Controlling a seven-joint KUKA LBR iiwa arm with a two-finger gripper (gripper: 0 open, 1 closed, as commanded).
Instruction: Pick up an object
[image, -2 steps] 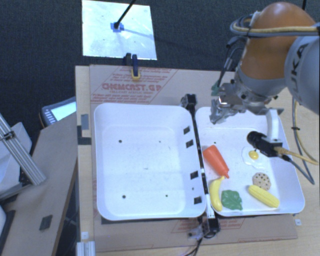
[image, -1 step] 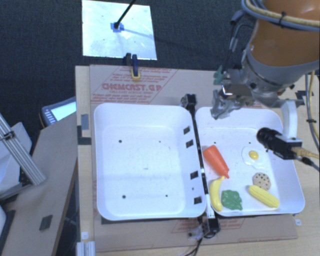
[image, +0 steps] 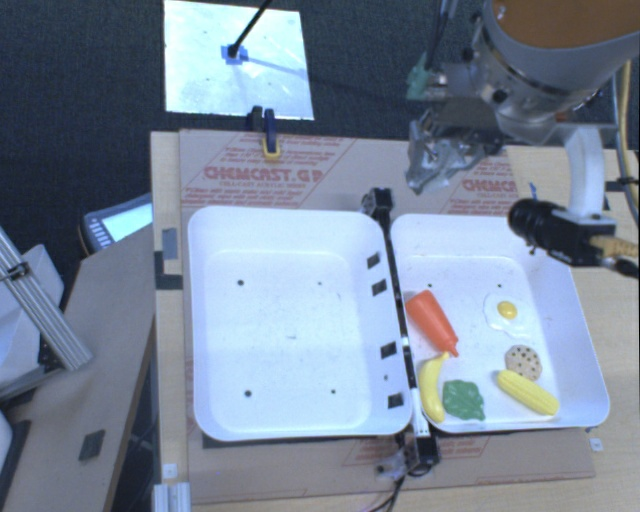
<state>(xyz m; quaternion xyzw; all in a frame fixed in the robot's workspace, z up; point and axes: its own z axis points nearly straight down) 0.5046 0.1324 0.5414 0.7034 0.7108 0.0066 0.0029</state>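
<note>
I have the gripper (image: 440, 168) hanging high over the far rim of the right bin (image: 455, 268), well clear of everything inside. It has hold of nothing that I can see. Whether it is open or closed I cannot tell, since from this angle its metal tip reads as one blurred grey lump.

All my candidates lie in the near half of that bin. A carrot (image: 432, 318) sits against the wall shared with the left bin (image: 290, 330). A banana (image: 431, 390) lies just below it, touching a green leaf (image: 463, 399). A fried egg (image: 505, 312), a cookie (image: 522, 361) and a corn cob (image: 527, 392) lie toward the right wall.

I judge the high hover a sensible waiting pose (it keeps the arm from covering the toys). The arm's upper part is cut off at the frame's top. The banana's near end is tucked into the bin's corner and is hard to separate from the clips there.
</note>
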